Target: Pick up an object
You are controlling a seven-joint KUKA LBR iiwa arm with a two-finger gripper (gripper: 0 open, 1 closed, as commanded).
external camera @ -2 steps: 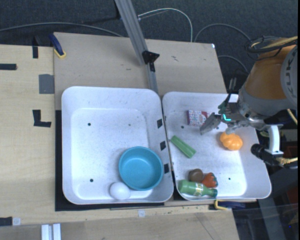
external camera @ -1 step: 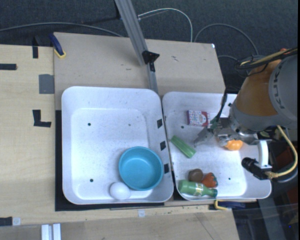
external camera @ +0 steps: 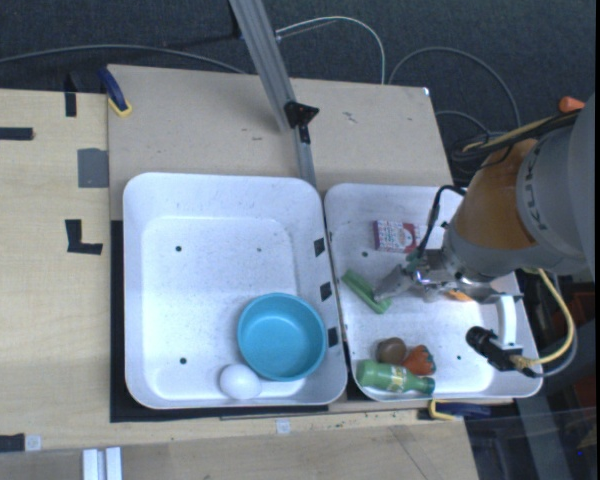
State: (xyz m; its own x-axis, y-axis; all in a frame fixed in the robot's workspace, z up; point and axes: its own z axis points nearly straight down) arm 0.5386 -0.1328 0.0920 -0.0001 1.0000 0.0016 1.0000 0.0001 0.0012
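My gripper (external camera: 396, 283) hangs low over the middle of the right bin (external camera: 365, 208), reaching in from the right. Its tip is right beside the right end of a flat green stick (external camera: 359, 290) that lies at a slant on the bin floor; whether they touch is unclear. A small pink and white box (external camera: 393, 235) lies just behind the gripper. Along the bin's front wall sit a brown lump (external camera: 390, 349), an orange piece (external camera: 419, 359) and a green bottle (external camera: 395, 377) lying on its side.
The left bin (external camera: 132, 268) holds a blue bowl (external camera: 280, 335) near its front right corner and a white ball (external camera: 240, 380) beside it. A grey pole (external camera: 265, 48) slants across the bench behind the bins.
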